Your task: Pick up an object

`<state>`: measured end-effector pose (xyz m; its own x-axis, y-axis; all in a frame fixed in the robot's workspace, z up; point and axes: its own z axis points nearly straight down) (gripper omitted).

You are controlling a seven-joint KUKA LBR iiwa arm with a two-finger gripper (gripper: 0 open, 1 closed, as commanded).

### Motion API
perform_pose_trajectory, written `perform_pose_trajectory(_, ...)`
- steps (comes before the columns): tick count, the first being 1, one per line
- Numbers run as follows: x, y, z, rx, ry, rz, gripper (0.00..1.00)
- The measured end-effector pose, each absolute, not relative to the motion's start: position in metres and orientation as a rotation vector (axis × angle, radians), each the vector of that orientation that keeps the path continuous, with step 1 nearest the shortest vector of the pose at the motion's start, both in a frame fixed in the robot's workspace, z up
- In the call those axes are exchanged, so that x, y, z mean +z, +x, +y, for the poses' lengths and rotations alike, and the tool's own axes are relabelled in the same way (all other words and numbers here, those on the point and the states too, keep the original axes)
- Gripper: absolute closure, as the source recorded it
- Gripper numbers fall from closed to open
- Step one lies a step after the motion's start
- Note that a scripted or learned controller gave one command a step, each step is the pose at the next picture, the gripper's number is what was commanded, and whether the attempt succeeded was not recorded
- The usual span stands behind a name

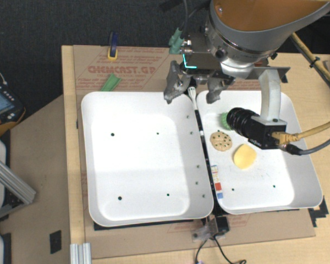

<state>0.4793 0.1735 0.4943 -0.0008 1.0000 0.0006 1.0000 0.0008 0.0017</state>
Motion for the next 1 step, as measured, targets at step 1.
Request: perform_pose_trajectory(1,0.5118,0.4799,0.0995,0.005,2.227,2.21,0.0)
